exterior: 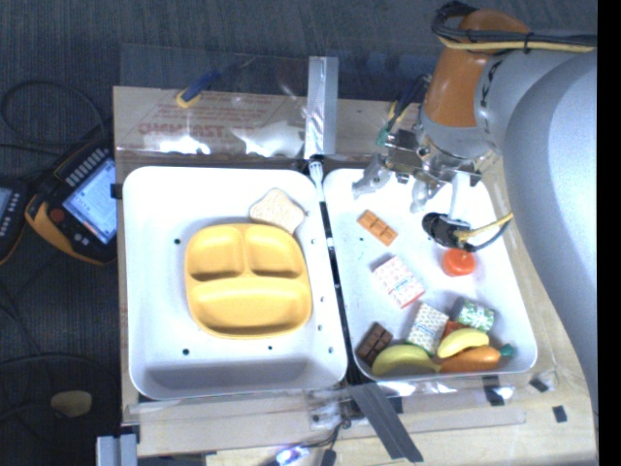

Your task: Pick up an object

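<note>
Jaws [400, 180] hang spread wide and hold nothing, over the 12 o'clock end of the right bin [505, 304]. Nearest target: orange wafer [376, 227], just toward 6 o'clock of them. Most items crowd the 6 o'clock wall: banana [464, 341], chocolate bar [374, 341]. Risk: a descent from here likely closes on bare floor; flat wafer may slip out.

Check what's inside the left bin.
Left bin holds a yellow divided tray and a bread slice at the tray's far edge. Anything beneath the tray is covered.
</note>
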Motion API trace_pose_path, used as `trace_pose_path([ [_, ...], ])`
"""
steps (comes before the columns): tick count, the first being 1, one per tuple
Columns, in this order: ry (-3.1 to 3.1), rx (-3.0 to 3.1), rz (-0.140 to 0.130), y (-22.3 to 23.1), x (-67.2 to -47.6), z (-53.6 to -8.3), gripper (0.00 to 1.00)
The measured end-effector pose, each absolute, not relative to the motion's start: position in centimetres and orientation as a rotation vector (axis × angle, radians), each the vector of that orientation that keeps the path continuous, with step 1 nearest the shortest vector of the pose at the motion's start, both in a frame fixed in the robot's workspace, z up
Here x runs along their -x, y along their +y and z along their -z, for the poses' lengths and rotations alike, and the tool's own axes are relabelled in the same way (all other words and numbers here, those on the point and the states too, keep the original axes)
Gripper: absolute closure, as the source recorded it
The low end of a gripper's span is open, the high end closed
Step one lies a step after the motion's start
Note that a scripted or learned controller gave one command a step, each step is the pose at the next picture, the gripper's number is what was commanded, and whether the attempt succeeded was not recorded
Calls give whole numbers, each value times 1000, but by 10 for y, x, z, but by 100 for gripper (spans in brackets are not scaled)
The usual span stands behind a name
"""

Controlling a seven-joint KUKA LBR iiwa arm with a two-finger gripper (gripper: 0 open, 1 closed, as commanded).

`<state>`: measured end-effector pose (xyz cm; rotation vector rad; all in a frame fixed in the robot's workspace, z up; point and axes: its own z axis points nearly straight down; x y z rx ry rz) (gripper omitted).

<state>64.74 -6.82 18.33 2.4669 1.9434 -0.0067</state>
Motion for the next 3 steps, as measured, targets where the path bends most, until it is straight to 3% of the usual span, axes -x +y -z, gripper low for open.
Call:
trace_pose_path([
  [1, 1868, -2511, -13, -129, -650, -93, 0],
  [2, 1872, -2504, -16, -127, -652, -104, 100],
  [3, 1871, -2504, -16, -127, -652, -104, 0],
])
